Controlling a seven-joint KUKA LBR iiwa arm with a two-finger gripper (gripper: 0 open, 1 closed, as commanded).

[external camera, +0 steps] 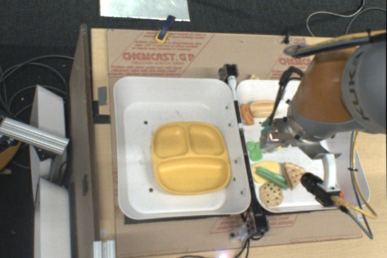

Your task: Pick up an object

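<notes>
The toys to pick from all lie in the right bin [254, 89], close around the tool [272, 135]. A toy hot dog [256, 110] lies just beside the tool, a little up and to the left of it in the picture. A small green piece [254, 151] lies just below and left of the tool, near the wall between the two bins. Further below the tool are a flat yellow piece [270, 167] and a long green bean [270, 176] that lies across its lower edge. A pizza slice [294, 174] lies below the tool and a bit to the right, touching the end of the bean. A round cookie [271, 194] with dark chips is the toy farthest below the tool. The tool hangs low over the bin, and it is too hard to see whether it is loose or squeezing anything. Well to the left of the tool, the left bin [136, 130] holds a yellow plate [191, 157] with three parts. Both bins sit on the brown desk [199, 51].
</notes>
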